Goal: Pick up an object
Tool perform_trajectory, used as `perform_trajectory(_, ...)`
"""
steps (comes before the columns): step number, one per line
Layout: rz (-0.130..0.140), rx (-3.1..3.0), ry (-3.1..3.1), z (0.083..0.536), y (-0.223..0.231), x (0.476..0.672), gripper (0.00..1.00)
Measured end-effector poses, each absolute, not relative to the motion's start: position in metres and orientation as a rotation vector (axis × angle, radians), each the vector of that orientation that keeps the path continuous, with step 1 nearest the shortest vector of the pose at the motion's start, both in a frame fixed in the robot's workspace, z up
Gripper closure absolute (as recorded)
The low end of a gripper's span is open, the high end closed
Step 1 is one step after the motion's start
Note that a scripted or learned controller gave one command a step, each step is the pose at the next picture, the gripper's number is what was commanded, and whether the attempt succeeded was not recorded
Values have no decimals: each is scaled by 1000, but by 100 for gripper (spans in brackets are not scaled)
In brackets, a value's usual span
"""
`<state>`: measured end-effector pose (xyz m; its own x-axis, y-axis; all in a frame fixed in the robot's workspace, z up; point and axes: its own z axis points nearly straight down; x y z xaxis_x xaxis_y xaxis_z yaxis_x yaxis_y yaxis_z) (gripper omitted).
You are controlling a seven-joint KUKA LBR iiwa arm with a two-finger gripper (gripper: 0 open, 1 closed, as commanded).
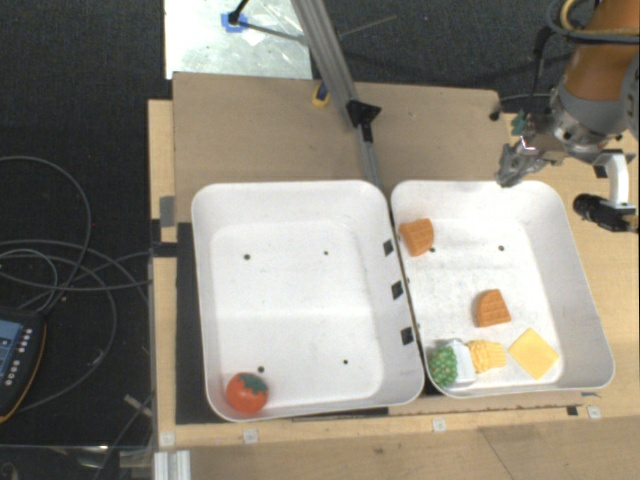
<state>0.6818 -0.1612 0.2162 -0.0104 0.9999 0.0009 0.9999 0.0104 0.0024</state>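
While nothing sits between the fingers of the gripper [512, 171], the things it might pick lie scattered across the two bins below it. In the right bin [560, 218], an orange chunk [417, 236] rests near the upper left corner, close to the wall shared with the other bin. Further down and toward the middle lies a brown-orange wedge [491, 308]. Along the near edge, three pieces sit in a row: a green and white piece [445, 362] in the lower left corner, a yellow corn-like piece [487, 355] just beside it, and a flat yellow slab [533, 353] to the right, close to the corn piece.

The left bin [300, 198] holds one red tomato-like ball [246, 393], tucked in its lower left corner, well apart from everything else.

The gripper hangs at the upper right corner of the right bin, above the back rim, pointing down. Its fingers look drawn close together, though they are small and hard to make out, so I cannot tell for sure whether they are spread or closed. The orange-banded arm [600, 63] rises behind it at the right.

Both bins rest on a brown tabletop [260, 128]. A grey pole [325, 38] slants across its back edge, and black cables [60, 258] loop on the dark floor to the left.
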Motion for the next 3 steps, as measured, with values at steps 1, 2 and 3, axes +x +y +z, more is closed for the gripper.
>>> perform_trajectory(1, 3, 2211, 2233, 213, -116, 668, 100)
perform_trajectory(2, 4, 2210, 2233, 213, -64, 668, 100)
perform_trajectory(3, 3, 2211, 2233, 212, -20, 657, 100)
